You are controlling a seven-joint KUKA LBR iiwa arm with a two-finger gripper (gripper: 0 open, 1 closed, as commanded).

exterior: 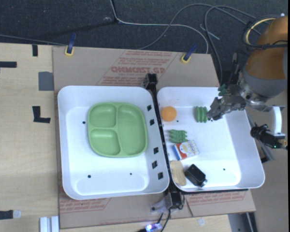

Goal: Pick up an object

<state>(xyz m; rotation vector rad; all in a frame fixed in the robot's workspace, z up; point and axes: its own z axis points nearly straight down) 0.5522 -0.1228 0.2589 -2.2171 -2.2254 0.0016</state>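
Here is the right bin, and it carries the pickable items. A small green ridged piece lies near the bin's upper middle, and the gripper hangs just beside it on the right, its dark tip low over the white floor; nothing is seen between its tips, and whether they are open or shut cannot be told from this angle. To the left of the green piece sits an orange ball, close to the divider between the bins. Below that lies a green leafy toy, then a small white packet with red and blue print, too small to read. Further down, a tan bread-like piece rests against the bin's left wall, and a black block lies tilted just beside it.

Over in the left bin a pale green divided plate with three compartments sits flat near the centre. Both bins rest on a brown cardboard sheet printed in red; "CHEMCAST GP" can be made out, upside-down lettering around it is unclear. Two yellow-and-blue clamps hold the sheet's far edge. The grey arm with its orange band comes in from the right, cables trailing across the dark mat behind.
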